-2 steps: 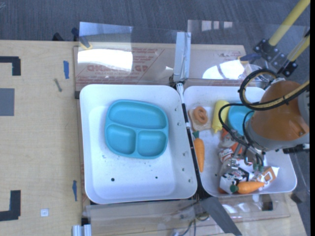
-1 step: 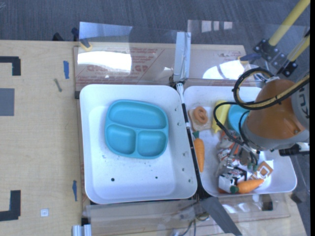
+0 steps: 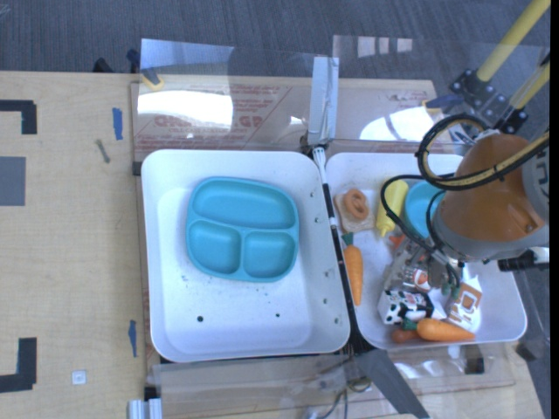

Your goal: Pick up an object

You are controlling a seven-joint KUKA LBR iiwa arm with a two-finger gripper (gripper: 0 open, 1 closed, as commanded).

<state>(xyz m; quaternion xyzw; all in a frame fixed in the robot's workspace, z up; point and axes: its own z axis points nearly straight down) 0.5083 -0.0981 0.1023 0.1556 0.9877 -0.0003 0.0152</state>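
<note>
pincer (image 3: 425, 273) low in right bin (image 3: 511, 317) — cow toy (image 3: 403, 305) just beneath, carrot (image 3: 444, 329) beside

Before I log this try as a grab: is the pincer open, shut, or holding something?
Pincer: cannot be told; it is low in the right bin among the toys, its tips hidden in the clutter.

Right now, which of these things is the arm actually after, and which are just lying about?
In play, in the right bin under the arm:
carrot
second carrot
black-and-white cow toy
doughnut-like ring
yellow piece

Just lying about:
blue divided plate in the left bin
wooden bench
</note>
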